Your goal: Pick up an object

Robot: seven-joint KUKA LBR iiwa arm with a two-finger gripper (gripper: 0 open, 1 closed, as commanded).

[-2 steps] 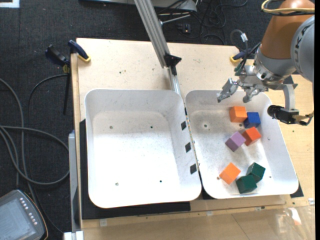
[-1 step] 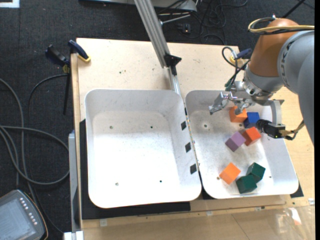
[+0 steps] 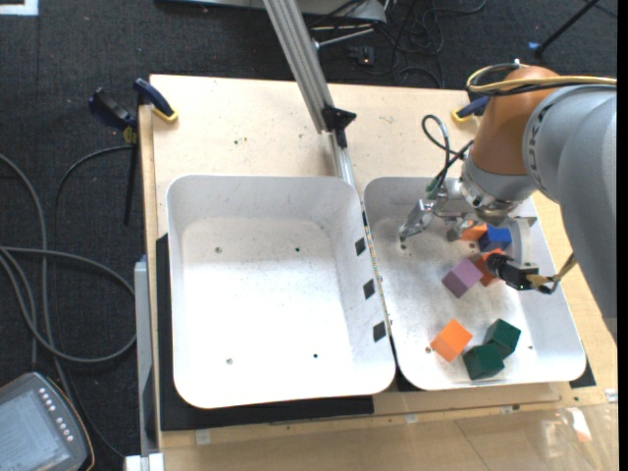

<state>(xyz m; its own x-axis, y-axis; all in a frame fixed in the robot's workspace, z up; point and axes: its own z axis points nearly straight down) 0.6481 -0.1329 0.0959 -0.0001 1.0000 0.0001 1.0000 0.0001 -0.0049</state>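
The end effector (image 3: 412, 226) hangs open and empty in the right bin (image 3: 569, 361); the purple block (image 3: 461, 279) lies nearest, toward the front-right

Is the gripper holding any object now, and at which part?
Nothing is held. The gripper hangs over bare floor of the right bin, apart from the purple block.

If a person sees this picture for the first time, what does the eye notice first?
First comes the big grey and orange arm reaching in from the right, its claw over the right bin. Next come the bright blocks in that bin: purple, orange and two green.
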